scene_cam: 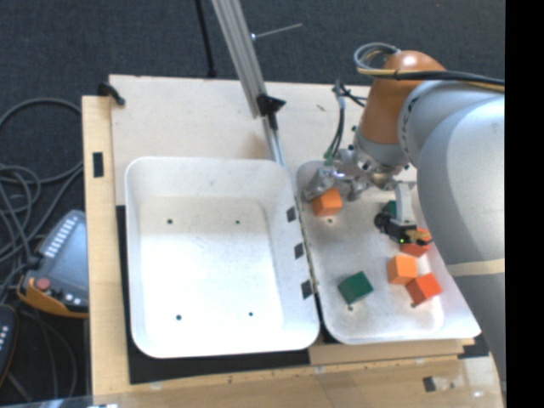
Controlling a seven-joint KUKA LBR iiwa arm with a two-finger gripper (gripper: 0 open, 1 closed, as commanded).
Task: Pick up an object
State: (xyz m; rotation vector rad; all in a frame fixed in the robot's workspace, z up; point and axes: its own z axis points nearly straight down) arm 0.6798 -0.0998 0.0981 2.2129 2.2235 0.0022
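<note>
hanging over the right bin (450, 317), the claw (325, 195) grips an orange cube (327, 201) between its fingers.

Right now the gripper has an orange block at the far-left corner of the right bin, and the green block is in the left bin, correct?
Not quite. The camera view shows the green block in the right bin, near its front. The rest holds: the gripper has an orange block between its fingers at that bin's far-left corner.

bins (212, 253): smooth white plastic | bench (170, 117): matt pale wood | pole (238, 41): ribbed metal
</note>
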